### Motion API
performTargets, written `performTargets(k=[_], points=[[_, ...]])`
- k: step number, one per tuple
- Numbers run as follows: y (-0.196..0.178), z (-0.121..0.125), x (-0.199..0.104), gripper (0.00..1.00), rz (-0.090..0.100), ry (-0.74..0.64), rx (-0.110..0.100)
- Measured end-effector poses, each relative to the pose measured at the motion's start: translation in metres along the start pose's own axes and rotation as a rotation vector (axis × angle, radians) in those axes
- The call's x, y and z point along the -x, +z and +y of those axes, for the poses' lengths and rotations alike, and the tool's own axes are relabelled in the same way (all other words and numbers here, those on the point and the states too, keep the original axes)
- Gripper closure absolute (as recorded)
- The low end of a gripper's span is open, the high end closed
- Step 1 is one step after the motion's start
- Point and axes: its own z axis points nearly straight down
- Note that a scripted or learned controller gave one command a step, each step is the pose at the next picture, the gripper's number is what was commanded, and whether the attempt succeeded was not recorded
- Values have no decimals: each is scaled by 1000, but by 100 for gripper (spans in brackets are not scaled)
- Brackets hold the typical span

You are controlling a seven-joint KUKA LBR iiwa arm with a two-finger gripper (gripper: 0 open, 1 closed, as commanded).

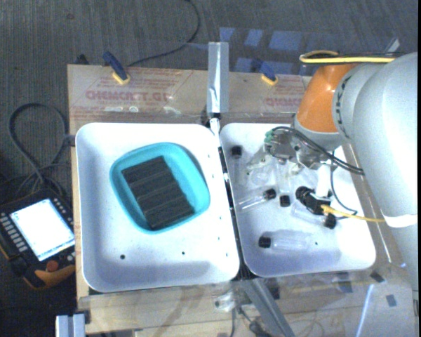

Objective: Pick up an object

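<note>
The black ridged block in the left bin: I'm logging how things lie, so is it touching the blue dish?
Touching. The camera view shows the black ridged block lying inside the blue dish, resting on its floor.

- The desk (161, 97) shows a matt top of pale wood or board with faded red print along its far edge.
- The left bin (98, 258) and the right bin (351, 255) look like smooth white plastic with a soft sheen.
- The turquoise bowl (196, 181) in the left bin is glossy plastic.
- The black slab (156, 192) inside the bowl is matt and ribbed.
- The clear bottles (291, 242) near the right bin's front edge are transparent plastic or glass with black caps.
- The arm (386, 132) has a smooth grey shell with a glossy orange band.
- The gripper (284, 153) looks like bare metal and clear parts, glinting.
</note>
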Motion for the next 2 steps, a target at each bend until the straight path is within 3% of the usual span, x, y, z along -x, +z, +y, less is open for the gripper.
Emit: performTargets(k=[1, 2], points=[[-9, -2, 2, 100, 2, 3, -11], [-138, 6, -28, 100, 1, -91, -10]])
